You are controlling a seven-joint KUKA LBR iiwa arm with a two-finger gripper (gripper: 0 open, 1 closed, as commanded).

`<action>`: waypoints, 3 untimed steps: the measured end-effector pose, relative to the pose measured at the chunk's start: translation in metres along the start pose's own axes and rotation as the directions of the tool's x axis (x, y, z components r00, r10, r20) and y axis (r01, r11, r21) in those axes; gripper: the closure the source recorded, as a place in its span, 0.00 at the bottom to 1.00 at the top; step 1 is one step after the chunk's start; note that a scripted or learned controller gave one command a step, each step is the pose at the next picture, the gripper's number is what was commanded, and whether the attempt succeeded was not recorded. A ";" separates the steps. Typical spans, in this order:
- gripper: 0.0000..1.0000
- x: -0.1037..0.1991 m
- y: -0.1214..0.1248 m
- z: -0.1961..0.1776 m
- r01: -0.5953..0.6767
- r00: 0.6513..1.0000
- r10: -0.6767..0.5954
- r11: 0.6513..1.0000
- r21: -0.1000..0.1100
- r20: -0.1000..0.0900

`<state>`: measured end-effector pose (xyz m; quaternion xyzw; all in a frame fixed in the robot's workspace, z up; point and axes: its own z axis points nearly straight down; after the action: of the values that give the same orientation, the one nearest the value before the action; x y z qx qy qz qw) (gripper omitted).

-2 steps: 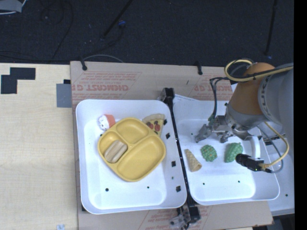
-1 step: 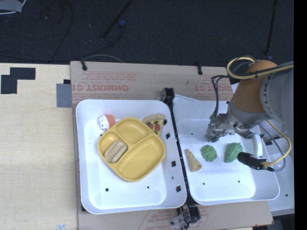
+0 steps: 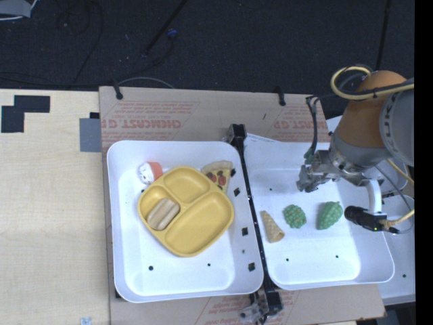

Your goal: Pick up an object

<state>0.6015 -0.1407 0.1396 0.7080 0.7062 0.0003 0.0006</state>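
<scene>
Cone: tan ridged cone-shaped toy (image 3: 272, 226) on the right white bin (image 3: 325, 273) floor, near the divider.
Greens: two bumpy green plastic pieces (image 3: 294, 216) (image 3: 329, 215) beside it, apart.
Arm: grey, orange-banded, reaching in from the right, wrist angled down.
End effector: end effector (image 3: 310, 181) above the greens, touching nothing; grip state unclear.
Left bin: yellow divided plastic tray (image 3: 196, 225).

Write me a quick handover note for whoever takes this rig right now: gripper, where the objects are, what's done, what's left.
Gripper: over the right bin, near its back, above the two green pieces; nothing visible between its fingers, opening unclear.
Right bin: ice-cream cone, round green piece, leafy green piece, all lying on the floor.
Left bin: yellow divided plate with a bread-like piece in one compartment; pizza slice and small red-white item beside it.
Done: nothing lifted.
Left: grasp and raise one object.
</scene>
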 end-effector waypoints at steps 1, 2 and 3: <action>1.00 -0.006 -0.005 -0.060 -0.003 1.000 0.003 1.000 0.000 0.000; 1.00 0.002 -0.008 -0.117 0.004 1.000 -0.004 1.000 -0.002 0.000; 1.00 0.048 -0.011 -0.118 0.006 1.000 -0.006 1.000 0.004 -0.002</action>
<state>0.5909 -0.0931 0.2573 0.7058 0.7084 -0.0004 -0.0016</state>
